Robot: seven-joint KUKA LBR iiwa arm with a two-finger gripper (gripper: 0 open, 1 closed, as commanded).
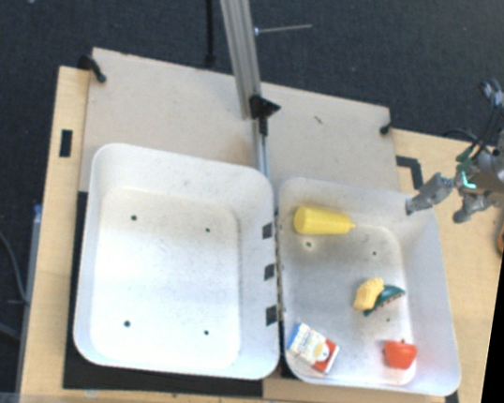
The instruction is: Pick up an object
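Camera view: my hand spread, holding nothing, above right bin's far corner. Inside: yellow cone, yellow-teal toy, red piece, small carton. Nothing blocks them. Left bin alongside.

The claw, fingers spread, hangs over the right bin's far corner, with 4 objects inside.

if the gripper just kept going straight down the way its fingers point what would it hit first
Probably the top right rim of the right bin, or the bench beside it. The gripper hangs at that corner, well apart from the yellow cone. Depth is unclear from this slant.
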